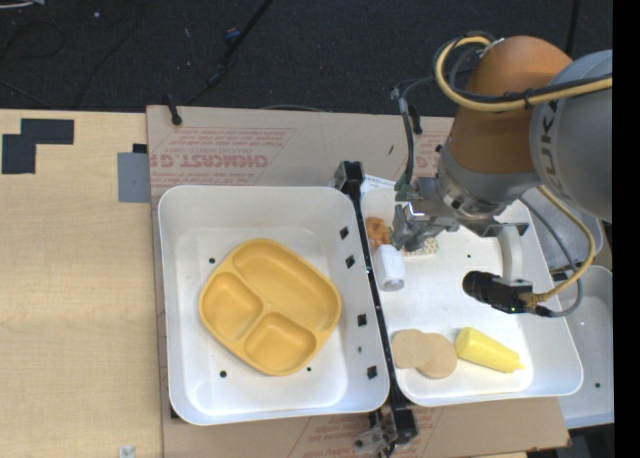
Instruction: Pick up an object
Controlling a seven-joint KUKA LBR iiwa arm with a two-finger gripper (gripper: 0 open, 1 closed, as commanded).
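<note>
So in the camera view the arm comes in from the right and its gripper [410,231] sits low over the upper left corner of the right bin [560,371], basically on top of the small stuff crowded against the divider. Can't tell from this angle how it's set, the wrist blocks too much, and I see nothing clearly caught in it. Closest candidates: a small white cylinder [389,268] lying just below the gripper in the frame, an orange bit [377,231] right beside it to the left against the divider, and something pale and speckled [430,244] peeking out under the wrist. Lower in the same bin there's a tan round cookie-looking piece [423,352] and next to it a yellow corn-shaped toy [487,350], both well apart from the gripper. There's also a black object [492,288] mid-bin, with a cable running to it, so it's probably part of the rig. The left bin [185,366] holds a yellow divided plate [268,304]. My take: go for the white cylinder, since it's nearest and has open floor on its right. I'd straddle it across its short axis, come straight down, and keep off the divider wall, because a round thing like that probably rolls away if one finger touches first.
</note>
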